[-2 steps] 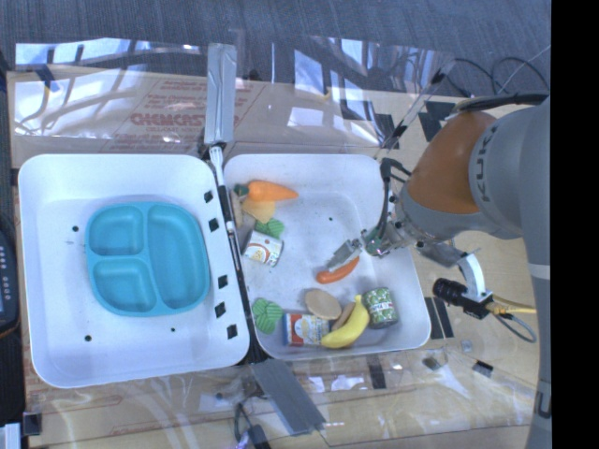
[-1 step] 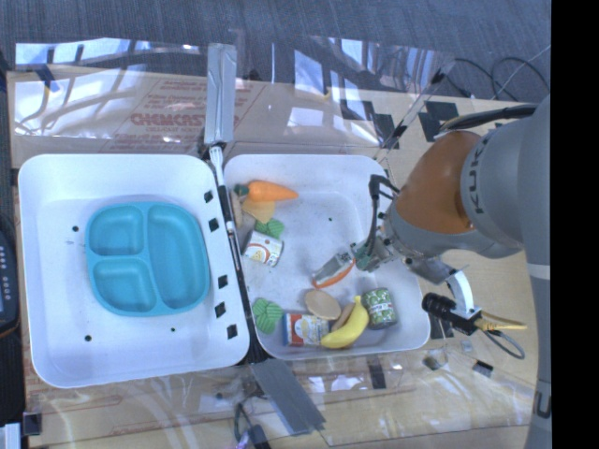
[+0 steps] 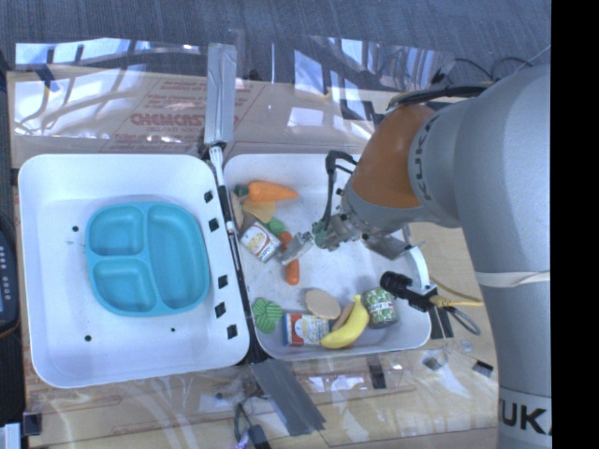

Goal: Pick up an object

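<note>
Yellow of a banana (image 3: pixel 348 325) nearest, at six o'clock in the right bin (image 3: pixel 318 178), crowded against a green tin (image 3: pixel 379 307), a red-and-white packet (image 3: pixel 301 328) and a tan disc (image 3: pixel 322 302); green leafy piece (image 3: pixel 266 314) at seven o'clock, against the rim.

Further in, near mid-bin, hovering or touching down: the gripper (image 3: pixel 304 243), low over the floor. Open or closed, cannot tell; nothing visibly held. Just beside it, the likeliest targets: a small orange piece (image 3: pixel 292 271) at its six o'clock and a labelled can (image 3: pixel 258 241) at its nine o'clock.

Likely trouble: landing between the two and closing on bare floor; nudging the can, lying on its side, so that it rolls toward the divider; pinching the orange piece off-centre and squirting it out.

Further still, at eleven o'clock, a carrot (image 3: pixel 270 192), well apart from the gripper. Across the divider, at nine o'clock, the left bin (image 3: pixel 47 204) with a blue divided plate (image 3: pixel 147 255).

Hard to make out: the tool's tip, blurred and dark against clutter; whether it touches the floor; the bin's three o'clock side, covered by the grey arm (image 3: pixel 468 157).
</note>
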You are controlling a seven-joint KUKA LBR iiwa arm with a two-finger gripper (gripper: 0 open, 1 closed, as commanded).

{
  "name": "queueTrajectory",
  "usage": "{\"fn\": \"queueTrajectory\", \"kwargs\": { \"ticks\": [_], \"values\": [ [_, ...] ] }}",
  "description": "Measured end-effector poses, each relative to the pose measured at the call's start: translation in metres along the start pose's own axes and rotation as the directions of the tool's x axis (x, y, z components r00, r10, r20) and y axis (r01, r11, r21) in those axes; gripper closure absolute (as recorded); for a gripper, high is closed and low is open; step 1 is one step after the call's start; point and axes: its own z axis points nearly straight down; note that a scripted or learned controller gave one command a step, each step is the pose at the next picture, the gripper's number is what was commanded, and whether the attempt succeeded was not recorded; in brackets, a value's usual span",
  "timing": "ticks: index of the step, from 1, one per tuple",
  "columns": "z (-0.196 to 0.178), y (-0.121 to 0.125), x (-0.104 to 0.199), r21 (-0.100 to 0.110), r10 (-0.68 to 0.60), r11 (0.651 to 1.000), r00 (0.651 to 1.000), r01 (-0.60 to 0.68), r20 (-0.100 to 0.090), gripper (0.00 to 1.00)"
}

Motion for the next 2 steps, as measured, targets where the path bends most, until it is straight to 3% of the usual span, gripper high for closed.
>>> {"fn": "queueTrajectory", "kwargs": {
  "ticks": [1,2],
  "values": [
    [-0.009,0.0,0.0,0.002,-0.004,1.0,1.0,0.004,-0.001,1.0],
    [-0.152,0.071,0.012,-0.005,0.159,0.987,0.987,-0.159,0.002,1.0]
  ]
}}
